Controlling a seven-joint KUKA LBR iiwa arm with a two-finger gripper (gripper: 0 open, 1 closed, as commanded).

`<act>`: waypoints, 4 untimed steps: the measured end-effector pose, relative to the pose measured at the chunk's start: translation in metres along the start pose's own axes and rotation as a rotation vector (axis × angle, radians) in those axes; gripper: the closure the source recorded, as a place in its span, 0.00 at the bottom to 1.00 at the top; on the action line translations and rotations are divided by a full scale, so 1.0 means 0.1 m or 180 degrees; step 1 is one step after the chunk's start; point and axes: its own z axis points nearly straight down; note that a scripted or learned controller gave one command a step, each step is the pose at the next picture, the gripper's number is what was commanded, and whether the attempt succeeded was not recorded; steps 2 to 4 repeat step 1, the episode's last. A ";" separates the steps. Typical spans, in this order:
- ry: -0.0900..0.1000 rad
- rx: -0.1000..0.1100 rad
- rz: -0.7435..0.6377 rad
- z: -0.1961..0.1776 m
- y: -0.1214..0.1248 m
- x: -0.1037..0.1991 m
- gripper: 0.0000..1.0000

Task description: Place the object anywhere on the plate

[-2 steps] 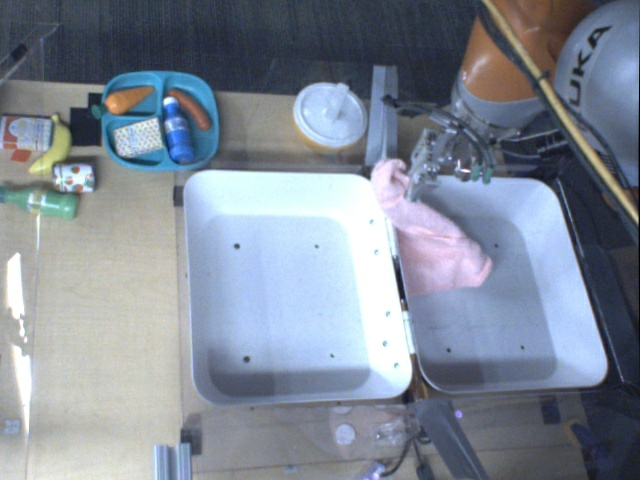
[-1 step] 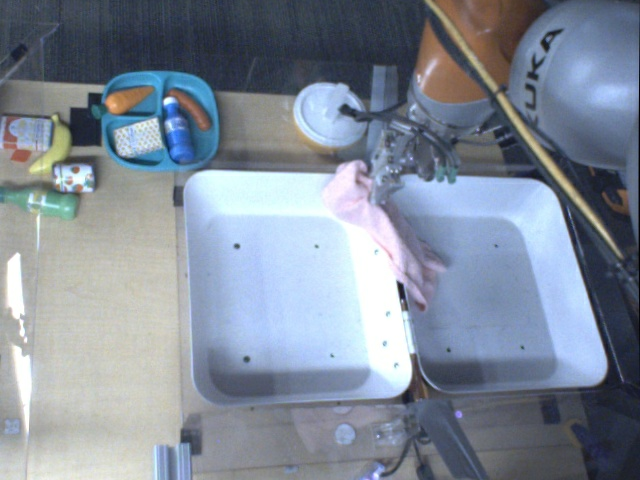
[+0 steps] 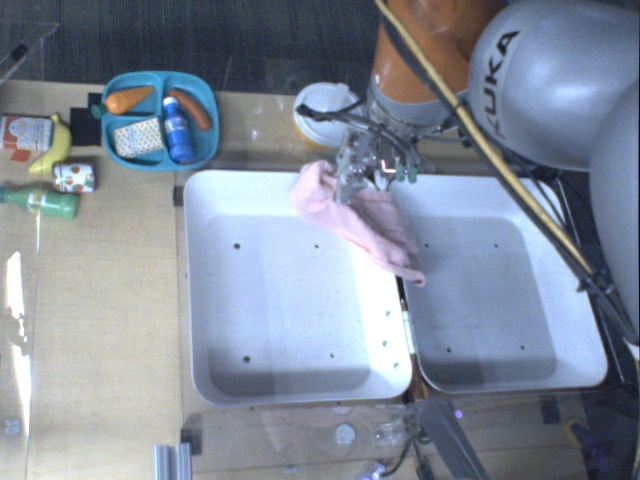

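Two white bins sit side by side below me, the left bin (image 3: 290,368) and the right bin (image 3: 510,368). Across the wall between them, near the far edge, hangs a pink cloth (image 3: 360,223), one end trailing down into the right bin. My claw (image 3: 352,180) sits right at the cloth's upper end, and the fabric looks bunched up between my fingertips, so I seem closed on it. Past the far rim stands a white cup (image 3: 322,110), and a blue divided plate (image 3: 165,118) with toy food lies far left.

A soft pink cloth (image 3: 355,221) drapes over the shared rims between the left shallow white bin (image 3: 215,368) and the right shallow white bin (image 3: 580,368).
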 end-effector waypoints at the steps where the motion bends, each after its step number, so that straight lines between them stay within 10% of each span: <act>1: -0.0001 0.0000 0.0001 0.00 0.00 0.00 0.00; 4: -0.0001 0.0000 0.0001 0.00 0.00 0.00 0.00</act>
